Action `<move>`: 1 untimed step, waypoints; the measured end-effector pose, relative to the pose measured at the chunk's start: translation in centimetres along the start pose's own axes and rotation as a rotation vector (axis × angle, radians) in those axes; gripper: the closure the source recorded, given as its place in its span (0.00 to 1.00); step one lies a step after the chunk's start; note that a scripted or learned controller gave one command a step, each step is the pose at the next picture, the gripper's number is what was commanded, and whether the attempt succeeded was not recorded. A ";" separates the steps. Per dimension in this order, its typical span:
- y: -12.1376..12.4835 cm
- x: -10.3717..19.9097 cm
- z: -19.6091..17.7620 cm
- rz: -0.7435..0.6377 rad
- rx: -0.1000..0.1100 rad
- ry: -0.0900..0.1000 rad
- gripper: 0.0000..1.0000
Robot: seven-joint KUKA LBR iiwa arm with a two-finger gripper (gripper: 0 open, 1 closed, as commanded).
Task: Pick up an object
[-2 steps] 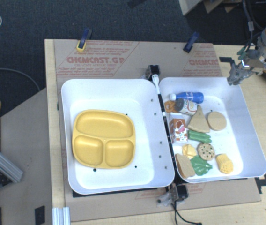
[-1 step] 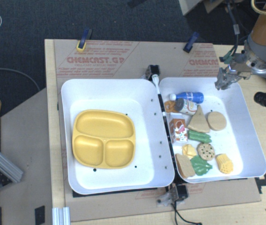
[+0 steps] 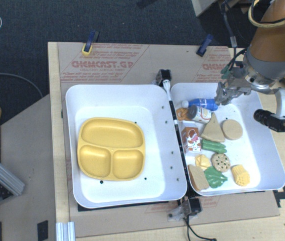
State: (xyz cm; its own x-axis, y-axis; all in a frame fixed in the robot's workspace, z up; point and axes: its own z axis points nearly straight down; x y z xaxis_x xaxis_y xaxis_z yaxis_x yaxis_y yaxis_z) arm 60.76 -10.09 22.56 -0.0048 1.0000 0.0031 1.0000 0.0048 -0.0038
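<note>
My gripper (image 3: pixel 226 97) hangs over the far part of the right bin (image 3: pixel 268 149), just right of a blue bottle (image 3: pixel 202 103) lying on its side. Below the bottle lies a small jar with an orange end (image 3: pixel 195 114). Toward the front sit a tan wedge (image 3: pixel 213 130), a round beige disc (image 3: pixel 232 130), a red-and-white packet (image 3: pixel 191 139), a green piece (image 3: pixel 213 146), a cookie (image 3: pixel 221 161), a yellow cube (image 3: pixel 202 160), a bread slice (image 3: pixel 198 177), another green piece (image 3: pixel 216 177) and a corn cob (image 3: pixel 240 175). I see nothing between the fingers.
The left bin (image 3: pixel 77 134) holds a yellow divided plate (image 3: pixel 111 148). A black clip (image 3: pixel 163 77) sits where the bins meet at the back. Blue and yellow clamps (image 3: pixel 89 42) grip the board's far edge.
</note>
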 end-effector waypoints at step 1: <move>-1.5 5.6 -1.0 -0.002 -0.001 0.001 1.00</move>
State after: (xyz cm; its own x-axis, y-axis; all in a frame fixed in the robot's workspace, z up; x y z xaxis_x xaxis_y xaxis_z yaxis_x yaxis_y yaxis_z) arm 59.24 -4.52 23.54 -0.0064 1.0000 0.0039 1.0000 0.0064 -0.0025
